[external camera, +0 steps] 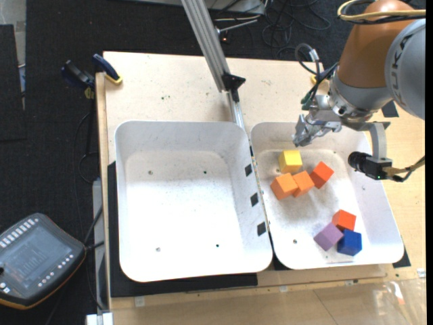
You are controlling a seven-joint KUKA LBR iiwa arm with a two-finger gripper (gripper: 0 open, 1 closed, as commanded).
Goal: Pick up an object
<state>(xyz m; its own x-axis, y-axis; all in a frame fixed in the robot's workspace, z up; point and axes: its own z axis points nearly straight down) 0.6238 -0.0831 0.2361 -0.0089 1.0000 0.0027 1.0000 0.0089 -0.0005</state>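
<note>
Gripper hung over the far end of the right bin, just above and beside a yellow cube; whether it was open or closed could not be told, and nothing showed clamped in it. Beyond the yellow cube lay two orange cubes touching and a red-orange cube. Near the front corner sat a red cube, a purple cube and a blue cube, clustered. Left bin stood alongside.

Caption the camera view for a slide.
KUKA arm's gripper hovers above a yellow block in the right bin, which holds six coloured blocks.
</note>
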